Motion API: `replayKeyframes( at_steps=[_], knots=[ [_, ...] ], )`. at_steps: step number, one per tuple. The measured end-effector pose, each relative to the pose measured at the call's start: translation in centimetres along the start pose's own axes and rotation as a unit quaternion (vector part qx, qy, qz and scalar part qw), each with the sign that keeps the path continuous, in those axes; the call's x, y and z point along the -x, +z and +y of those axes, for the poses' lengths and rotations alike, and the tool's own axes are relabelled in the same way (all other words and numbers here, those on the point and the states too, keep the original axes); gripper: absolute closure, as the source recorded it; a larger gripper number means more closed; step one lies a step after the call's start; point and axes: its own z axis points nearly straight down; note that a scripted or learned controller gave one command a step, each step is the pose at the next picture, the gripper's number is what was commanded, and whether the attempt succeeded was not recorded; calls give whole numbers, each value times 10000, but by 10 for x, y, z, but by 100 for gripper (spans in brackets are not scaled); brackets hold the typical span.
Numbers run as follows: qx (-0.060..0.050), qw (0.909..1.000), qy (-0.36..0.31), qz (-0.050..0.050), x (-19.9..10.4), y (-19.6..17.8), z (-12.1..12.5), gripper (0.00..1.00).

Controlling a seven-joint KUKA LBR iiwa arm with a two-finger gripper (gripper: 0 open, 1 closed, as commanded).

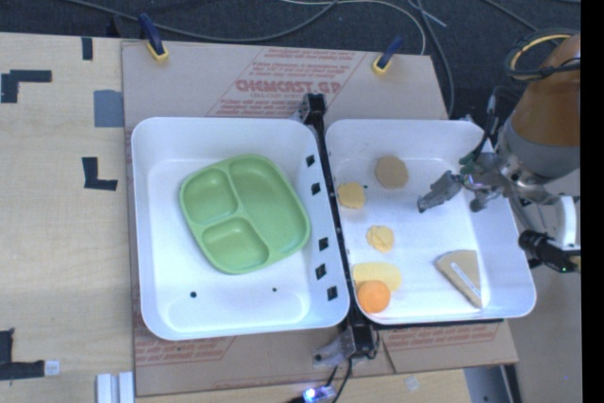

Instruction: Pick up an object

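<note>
Counter (57, 203) holding: two shallow white bins side by side, left bin (151, 146) and right bin (514, 297), clipped together along their shared wall so neither slides when I reach in. Left bin, one item — a green compartment tray (243, 212), three wells, lying flat and slightly turned, well apart from my work. Right bin, six small pieces, loosely scattered so that each can be approached singly: one tan round (391, 172) near the back; one pale yellow piece (351, 195) close to the dividing wall; one small yellow lump (380, 238) mid-bin; one flat yellow piece (377, 274) toward the front with one orange ball (375, 297) touching its near edge; one beige wedge (461, 277) at the front right corner. My pincer (442, 194) hangs over the right bin's middle right, pointing toward the tan round and the lump — nothing lies between its fingers, and whether they are spread or closed I cannot tell at this size. Pickable candidates: six, all resting on the bin floor.
</note>
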Motion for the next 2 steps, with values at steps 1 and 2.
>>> replayKeyframes(
  at_steps=[1, 2],
  knots=[
    [-19, 10000, -1, 1, -4, 44, 1, 0],
    [-23, 10000, -2, 4, -14, 93, -1, 0]
  ],
)
